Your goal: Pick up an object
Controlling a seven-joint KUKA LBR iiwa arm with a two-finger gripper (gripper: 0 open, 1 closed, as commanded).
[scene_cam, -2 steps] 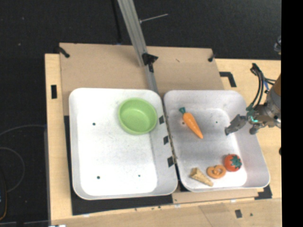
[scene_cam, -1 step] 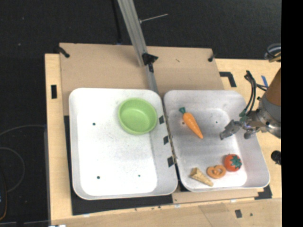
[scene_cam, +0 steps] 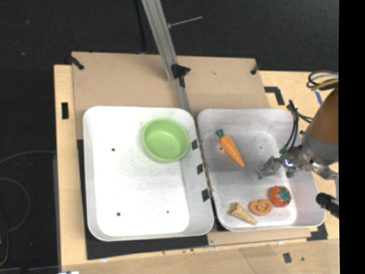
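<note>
I see the tool [scene_cam: 272, 169] at right of frame, over the right bin [scene_cam: 251, 124], fingers spread and holding nothing, just above the tomato [scene_cam: 280, 196]. The carrot [scene_cam: 231, 148] lies to its left, apart.

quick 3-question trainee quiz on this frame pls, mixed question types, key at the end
1. True or false: the green bowl sits in the same bin as the carrot.
2. Which item lies closest to the gripper? A) the bowl B) the tomato C) the beige wedge
3. How many items lie in the right bin?

Key:
1. False: the bowl is in the left bin, the carrot in the right one.
2. B
3. Four: carrot, tomato, wedge and an orange pretzel-like piece.
</note>
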